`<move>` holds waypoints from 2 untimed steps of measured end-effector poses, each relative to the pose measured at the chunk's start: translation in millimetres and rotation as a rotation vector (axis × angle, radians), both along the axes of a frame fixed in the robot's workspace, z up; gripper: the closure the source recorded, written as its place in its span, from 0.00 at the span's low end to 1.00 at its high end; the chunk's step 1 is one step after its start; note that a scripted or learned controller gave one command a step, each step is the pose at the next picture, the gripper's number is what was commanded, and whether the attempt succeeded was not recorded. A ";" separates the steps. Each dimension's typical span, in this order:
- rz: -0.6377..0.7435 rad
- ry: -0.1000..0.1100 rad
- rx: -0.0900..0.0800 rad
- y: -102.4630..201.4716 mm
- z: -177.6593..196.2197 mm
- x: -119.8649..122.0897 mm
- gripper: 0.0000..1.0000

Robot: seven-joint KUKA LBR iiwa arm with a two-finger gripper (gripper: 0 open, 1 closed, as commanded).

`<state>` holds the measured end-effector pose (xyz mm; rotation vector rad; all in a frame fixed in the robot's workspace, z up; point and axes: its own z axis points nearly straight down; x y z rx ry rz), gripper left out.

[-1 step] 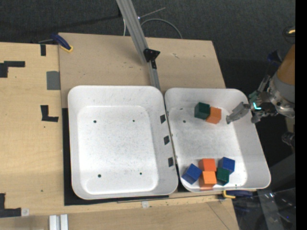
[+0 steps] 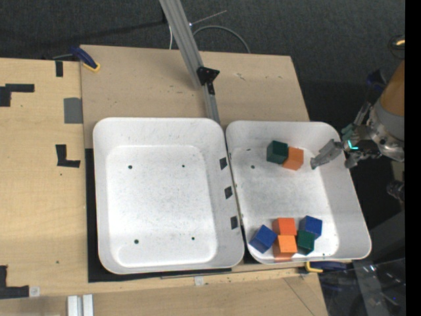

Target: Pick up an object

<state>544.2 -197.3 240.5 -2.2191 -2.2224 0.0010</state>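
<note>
A grey robot arm [image 2: 395,120] reaches in from the right over a wooden bench [image 2: 263,84] that carries two shallow white bins side by side. Its claw [image 2: 325,155] hangs over the right bin [image 2: 355,219], close to that bin's right rim and nearer its far edge. Whether the claw is wide or narrow cannot be told from this angle, and nothing can be seen in its hold.

The objects closest to the claw are a dark green block [image 2: 277,152] and an orange block [image 2: 293,158], touching each other near the far edge of the right bin. Both look like cubes, so neither shows a clear long axis. Together they form a short row that runs roughly along the bin's far edge, with the orange end dipping slightly toward the near side. The orange block sits just left of the claw, apart from it, with the green block beyond it.

Five more blocks crowd against the near edge of the same bin, toward its right corner: a blue block [image 2: 263,237] on the left, two orange blocks [image 2: 285,226] [image 2: 286,245] in the middle, then a second blue block [image 2: 312,226] and a green block [image 2: 305,241] on the right.

The left bin [image 2: 96,176] shows a speckled white floor. A metal pole [image 2: 184,35] crosses the far edge of the bench at a slant.
</note>
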 end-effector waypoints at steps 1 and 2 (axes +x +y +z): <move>-0.001 0.005 0.000 -1.4 -43.9 -3.3 0.00; -0.001 0.005 0.000 -4.4 -88.6 -7.1 0.00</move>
